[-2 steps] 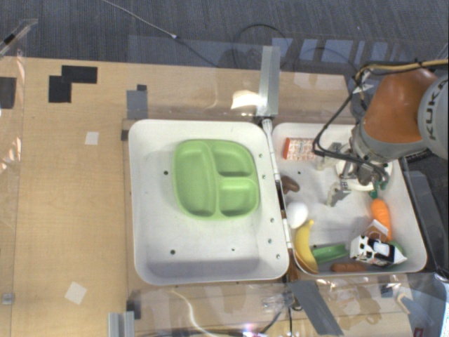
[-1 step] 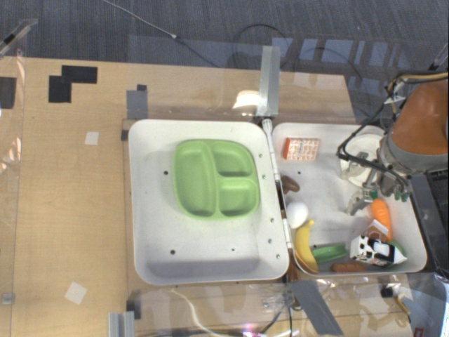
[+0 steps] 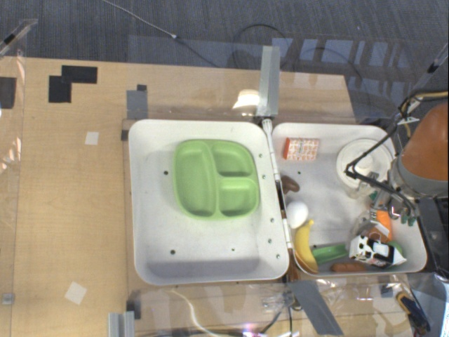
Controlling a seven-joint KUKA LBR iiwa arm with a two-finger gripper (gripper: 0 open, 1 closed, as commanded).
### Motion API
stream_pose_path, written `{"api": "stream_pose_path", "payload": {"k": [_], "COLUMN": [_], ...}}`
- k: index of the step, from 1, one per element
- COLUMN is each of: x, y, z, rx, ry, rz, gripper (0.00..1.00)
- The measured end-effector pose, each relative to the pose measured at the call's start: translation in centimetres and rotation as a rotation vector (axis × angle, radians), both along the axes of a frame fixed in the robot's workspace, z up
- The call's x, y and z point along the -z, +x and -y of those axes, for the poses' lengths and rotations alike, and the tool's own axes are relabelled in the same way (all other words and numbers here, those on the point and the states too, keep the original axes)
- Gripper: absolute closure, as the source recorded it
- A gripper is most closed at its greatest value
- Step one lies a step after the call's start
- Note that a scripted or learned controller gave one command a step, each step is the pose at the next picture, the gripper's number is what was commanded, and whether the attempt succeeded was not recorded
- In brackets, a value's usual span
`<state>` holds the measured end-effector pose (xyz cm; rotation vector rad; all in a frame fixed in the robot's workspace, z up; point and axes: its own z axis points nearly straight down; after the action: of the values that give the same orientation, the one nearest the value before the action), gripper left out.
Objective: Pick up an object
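Objects to pick: a loose cluster in the right bin (image 3: 330, 135), mostly toward its 6 o'clock edge.
Banana (image 3: 303, 248): yellow, curved, at the bin's 7 o'clock corner, with a white egg-shaped ball (image 3: 298, 213) just above it.
Green stick (image 3: 330, 252): smooth cylinder lying beside the banana, toward 3 o'clock of it.
Black-and-white toy (image 3: 375, 251): cow-patterned, at the 5 o'clock corner, touching an orange piece (image 3: 383, 221).
Red-and-white packet (image 3: 301, 148): flat rectangle at 11 o'clock (its print is too small to read).
White bowl (image 3: 361, 161): round, at 1 o'clock.
Brown lump (image 3: 289, 184): small, against the bin's 9 o'clock wall.
Hand (image 3: 382, 206): low over the bin's 4 o'clock area, just above the orange piece; I cannot tell how far apart it stands or whether it has hold of anything.
Arm (image 3: 424, 153): orange band and grey body at the 3 o'clock side.
Left bin (image 3: 147, 209): white, shallow, rounded corners, carrying a green divided plate (image 3: 215, 177) of matte plastic.
Table (image 3: 63, 209): pale wood-grain top with black tape squares (image 3: 70, 81) at 10 o'clock.
Floor (image 3: 175, 5): dark ribbed carpet beyond the 12 o'clock edge.
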<state>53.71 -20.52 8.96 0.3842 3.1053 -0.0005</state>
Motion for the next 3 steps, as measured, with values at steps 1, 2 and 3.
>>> {"api": "stream_pose_path", "payload": {"k": [1, 2, 3], "x": [-0.1, -3.5, -0.1], "y": [-3.9, -4.8, -3.0], "z": [-2.5, -0.4, -3.2], "rx": [0.079, -0.312, -0.259], "ry": [-0.002, -0.003, -0.005], "rz": [0.005, -0.005, 0.001], "gripper": [0.0, 0.0, 0.0]}}
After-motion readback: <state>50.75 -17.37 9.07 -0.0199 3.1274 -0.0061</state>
